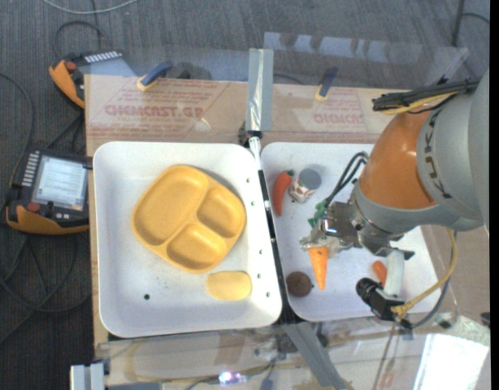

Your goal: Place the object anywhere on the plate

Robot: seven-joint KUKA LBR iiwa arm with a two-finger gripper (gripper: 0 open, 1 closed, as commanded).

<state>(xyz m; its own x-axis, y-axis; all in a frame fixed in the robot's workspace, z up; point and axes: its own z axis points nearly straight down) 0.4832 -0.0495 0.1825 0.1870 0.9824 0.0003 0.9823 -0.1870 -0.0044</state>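
While the grey arm with its orange band is reaching in from the right, its two-finger gripper (324, 236) is hanging over the right-hand white bin (412, 295), right above the green-topped end of a small orange toy carrot (318, 266); whether it is spread or pressed together cannot be told from this slant. That carrot is probably the object being sought, and it is lying with its point toward the near side, just beside a dark brown round piece (298, 283). It is looking like light, stiff, smooth plastic, so it is likely slipping easily; taking it across the thick upper part, below the leaves, seems safest. A second orange carrot-like piece (281, 193) and a grey-capped small jar (305, 183) are lying farther back. The yellow three-compartment plastic plate (189, 216) is sitting in the left-hand white bin (111, 218), with a pale yellow rounded block (229, 284) near it.
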